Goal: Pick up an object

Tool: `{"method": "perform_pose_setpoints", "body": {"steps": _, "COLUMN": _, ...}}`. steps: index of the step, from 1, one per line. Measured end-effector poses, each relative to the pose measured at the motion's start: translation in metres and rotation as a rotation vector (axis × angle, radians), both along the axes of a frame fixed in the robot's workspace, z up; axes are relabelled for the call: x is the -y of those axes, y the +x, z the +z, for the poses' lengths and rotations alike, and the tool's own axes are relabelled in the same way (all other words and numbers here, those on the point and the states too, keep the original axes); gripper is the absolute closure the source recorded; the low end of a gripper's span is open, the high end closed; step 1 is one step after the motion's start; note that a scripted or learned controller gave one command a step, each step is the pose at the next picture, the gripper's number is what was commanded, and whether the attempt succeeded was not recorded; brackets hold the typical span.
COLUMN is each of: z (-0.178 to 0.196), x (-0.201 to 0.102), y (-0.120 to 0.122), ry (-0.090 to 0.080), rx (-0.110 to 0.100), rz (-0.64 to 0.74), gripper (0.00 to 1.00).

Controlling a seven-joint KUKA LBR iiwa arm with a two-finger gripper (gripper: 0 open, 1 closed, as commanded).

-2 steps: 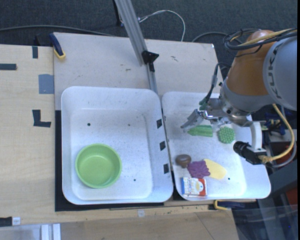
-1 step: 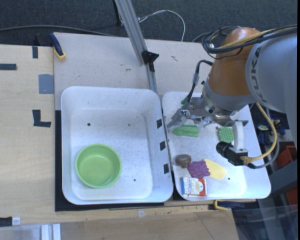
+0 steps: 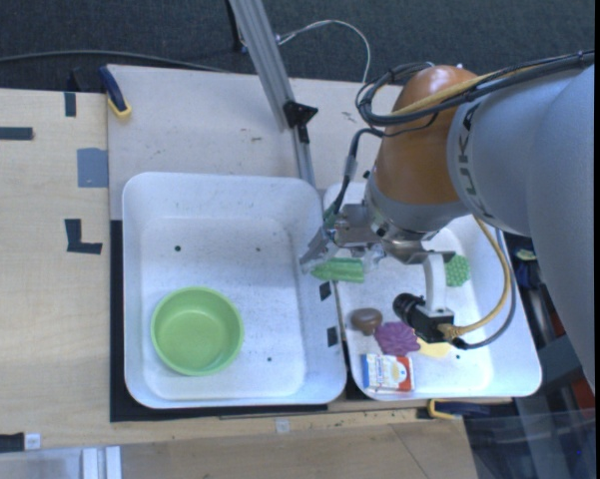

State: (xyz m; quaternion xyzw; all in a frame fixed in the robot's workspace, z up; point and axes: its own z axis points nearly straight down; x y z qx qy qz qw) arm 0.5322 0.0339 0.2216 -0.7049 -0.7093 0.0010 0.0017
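Grey KUKA arm (image 3: 499, 138) with an orange band reaches in from the right, wrist over the inner edge of the right white bin (image 3: 514, 372). The gripper (image 3: 319, 259) sits low over the divide between the two bins. A flat green plastic block (image 3: 339, 270) lies lengthwise right under the gripper tip, touching or almost touching it, across the seam where the bin walls meet. From this angle it can't be told whether the gripper is spread, pressed together or pinching the block, or whether the block is lifted or resting on the rim.

The left white bin (image 3: 220, 193) holds a round lime-green plastic bowl (image 3: 197, 330), upright, in its near-left corner, well apart from the gripper.

Right bin, near half: a small brown rounded lump (image 3: 366, 318) near the divider. A purple crinkled soft object (image 3: 396, 338) is just beside it, to its right. A small white carton with red and blue print (image 3: 386, 372) lies just below those two, near the front wall. A green bumpy ball-like object (image 3: 457, 269) lies farther back toward the right, partly hidden by the arm.
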Motion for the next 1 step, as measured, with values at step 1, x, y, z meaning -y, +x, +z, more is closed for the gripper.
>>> {"method": "perform_pose_setpoints", "body": {"steps": 1, "z": -0.0036, "x": -0.0607, "y": -0.0150, "ry": 0.001, "rx": 0.000, "rz": 0.002, "gripper": 1.00}}
